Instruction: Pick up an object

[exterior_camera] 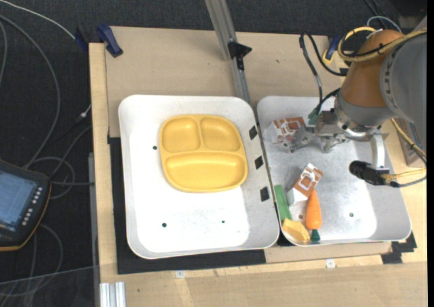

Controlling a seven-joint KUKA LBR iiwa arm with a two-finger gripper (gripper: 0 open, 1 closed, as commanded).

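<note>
My gripper [316, 141] hangs low over the back of the right bin [352, 231], open, with nothing between its fingers. A small orange-and-white box [287, 131] lies just left of the gripper, close to its left finger [303, 138]. A second orange-and-white box [308, 180] lies near the bin's middle. In front of it is an orange carrot [312, 209], with a green piece [281, 200] to its left and a yellow piece [296, 231] at the front wall.
The left bin [139, 183] holds a yellow divided plate [202, 152]. A metal pole [220, 7] rises behind the gap between the bins. A black plug with a yellow cable [369, 171] hangs over the right bin's right side.
</note>
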